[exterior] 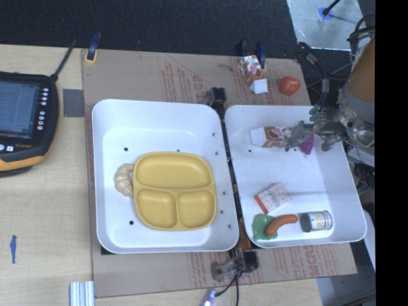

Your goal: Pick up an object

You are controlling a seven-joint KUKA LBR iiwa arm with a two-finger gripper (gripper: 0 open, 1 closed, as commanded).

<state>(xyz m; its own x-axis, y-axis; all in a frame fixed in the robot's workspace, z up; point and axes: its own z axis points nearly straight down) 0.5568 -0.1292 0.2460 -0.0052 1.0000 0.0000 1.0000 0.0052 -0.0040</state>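
We see the gripper [310,134] at the right bin's [331,171] far edge, finger state unclear, purple object [308,146] and carton [271,136] crowding it.

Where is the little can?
The can lies on its side in the right bin's near right corner, just right of the sausage.

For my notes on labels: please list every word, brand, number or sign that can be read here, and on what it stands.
No text can be read.
Cardboard mat: red print, blurred.
Small box: print too small.
Can: label blurred.
Carton: pattern, no legible words.
Carton behind the bins: too small.
Pendant: screen unreadable.
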